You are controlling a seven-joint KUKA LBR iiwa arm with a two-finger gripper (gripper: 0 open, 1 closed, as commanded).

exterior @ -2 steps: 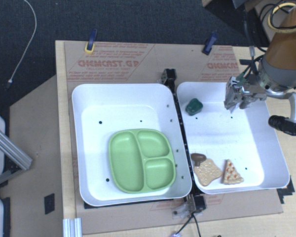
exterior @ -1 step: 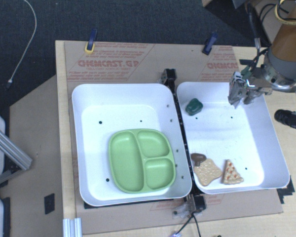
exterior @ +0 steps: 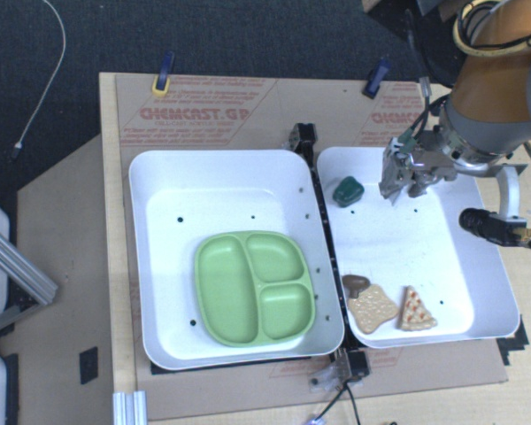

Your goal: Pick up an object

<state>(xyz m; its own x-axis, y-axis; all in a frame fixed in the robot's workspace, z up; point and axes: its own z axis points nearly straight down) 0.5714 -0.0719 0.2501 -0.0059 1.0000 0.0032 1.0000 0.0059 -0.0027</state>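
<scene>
worktop (exterior: 115,237) is a tan board with red CHEMCAST lettering, two white bins directly on it side by side: left bin (exterior: 150,264), right bin (exterior: 487,299), rims touching; yellow clamp (exterior: 163,75) and blue clamp (exterior: 376,78) on back edge

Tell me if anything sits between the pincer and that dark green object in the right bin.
Nothing visible does. The pincer hangs just right of the dark green object, with bare white bin floor between them.

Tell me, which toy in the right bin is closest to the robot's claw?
The dark green lump near the top left of the right bin. It sits just left of the gripper, while the brown piece, cracker and pizza slice lie at the bottom.
</scene>
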